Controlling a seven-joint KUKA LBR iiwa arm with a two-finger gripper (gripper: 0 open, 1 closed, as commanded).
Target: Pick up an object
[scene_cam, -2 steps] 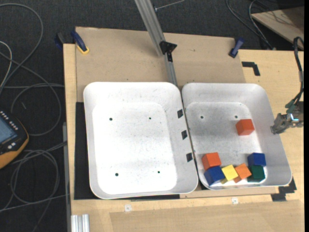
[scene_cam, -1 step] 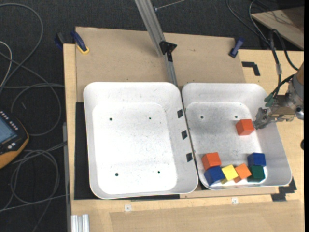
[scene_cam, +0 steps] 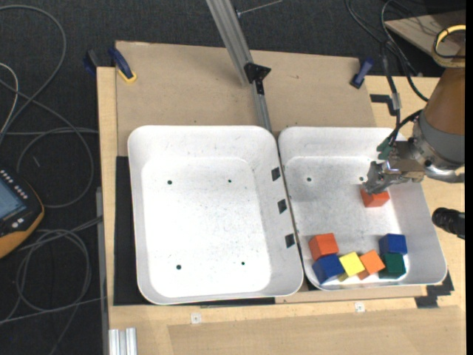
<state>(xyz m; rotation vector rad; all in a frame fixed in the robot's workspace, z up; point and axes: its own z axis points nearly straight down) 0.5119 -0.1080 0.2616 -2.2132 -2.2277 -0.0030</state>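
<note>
The bench (scene_cam: 222,87) carries two shallow white bins side by side. The left bin (scene_cam: 148,146) occupies the 9 o'clock half of the view, and the right bin (scene_cam: 318,154) the 3 o'clock half. The arm (scene_cam: 447,124) enters from 3 o'clock, and its gripper (scene_cam: 378,186) sits over the right bin, toward that bin's 2 o'clock area. The gripper is clamped on a red block (scene_cam: 375,197), which shows between and just below the finger tips. A cluster of blocks lies at the 6 o'clock end of the right bin: an orange block (scene_cam: 323,244), a blue block (scene_cam: 329,269), a yellow block (scene_cam: 350,263), a second orange block (scene_cam: 372,261), a second blue block (scene_cam: 393,243) and a green block (scene_cam: 395,265).
</note>
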